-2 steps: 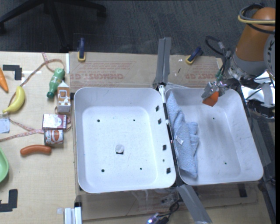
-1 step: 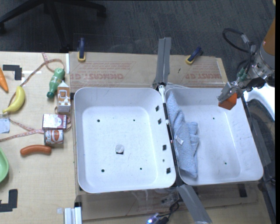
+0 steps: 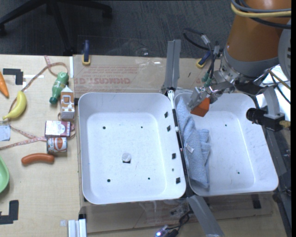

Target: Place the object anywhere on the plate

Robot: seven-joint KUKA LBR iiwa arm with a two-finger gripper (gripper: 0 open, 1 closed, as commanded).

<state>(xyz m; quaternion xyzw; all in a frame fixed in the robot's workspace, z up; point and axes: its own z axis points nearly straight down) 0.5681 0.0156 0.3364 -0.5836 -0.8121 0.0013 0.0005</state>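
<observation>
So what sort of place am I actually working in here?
Most likely a robotics lab test bench: two white bins clamped side by side, toy food such as a banana laid out beside them, and an office chair base behind.

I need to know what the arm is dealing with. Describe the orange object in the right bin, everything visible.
The small orange blocky object looks solid and matte, with a darker lower face. It sits tilted at the upper left corner of the right white bin, directly under the claw, just above the crumpled light blue-grey cloth. Whether the claw actually grips it, or whether it touches the cloth, cannot be told.
</observation>
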